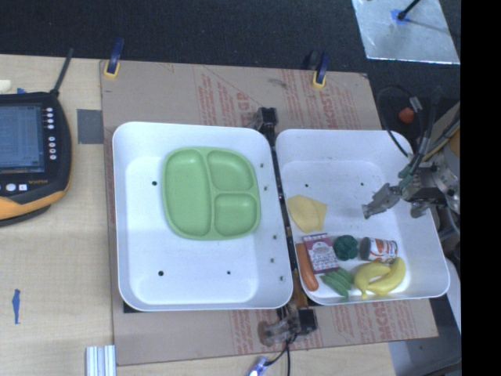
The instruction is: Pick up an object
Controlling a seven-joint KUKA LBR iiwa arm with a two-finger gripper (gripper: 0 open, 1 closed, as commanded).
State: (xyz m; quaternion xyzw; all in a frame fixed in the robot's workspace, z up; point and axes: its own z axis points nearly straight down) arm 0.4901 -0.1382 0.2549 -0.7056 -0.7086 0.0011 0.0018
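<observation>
Green divided plate (210, 192) in left bin (133, 210), claw (381, 201) over right bin (344, 151) — toy food below

Green plate (210, 192); yellow banana (382, 278); white bins (141, 288).

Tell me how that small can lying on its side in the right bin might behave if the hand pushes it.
The can lies on its side, so it would probably roll. The banana beside it may block rolling that way. Its smooth round wall looks slippery for the hand.

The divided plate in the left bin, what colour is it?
The divided plate is pale green, seen clearly in the camera view from above.
</observation>
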